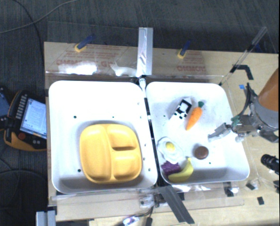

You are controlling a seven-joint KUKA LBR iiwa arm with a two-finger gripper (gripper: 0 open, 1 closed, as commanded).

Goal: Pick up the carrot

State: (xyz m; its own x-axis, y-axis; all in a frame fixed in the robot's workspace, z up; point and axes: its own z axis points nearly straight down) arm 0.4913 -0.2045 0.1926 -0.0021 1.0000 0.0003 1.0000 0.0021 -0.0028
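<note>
Hovering over the right edge of the right-hand shallow white bin (234, 126), your pincer (217, 133) reaches in from the right, its grey fingers spread apart with nothing between them. Just up and left of it you've got the orange carrot with its green top (194, 116), lying tilted on the bin floor, clear of the pincer and touching the black-and-white patterned block (181, 108) on its left. Below the pincer sits a small round brown piece (201, 152). Further left, along the bin's near-left corner, you see a white fried egg with a yellow yolk (169, 148), a purple lump (168, 166) and a yellow banana (182, 171). Across the divider, the left white bin (64, 107) carries a yellow divided plate (110, 151). All of it rests on your bench (55, 55).
</note>
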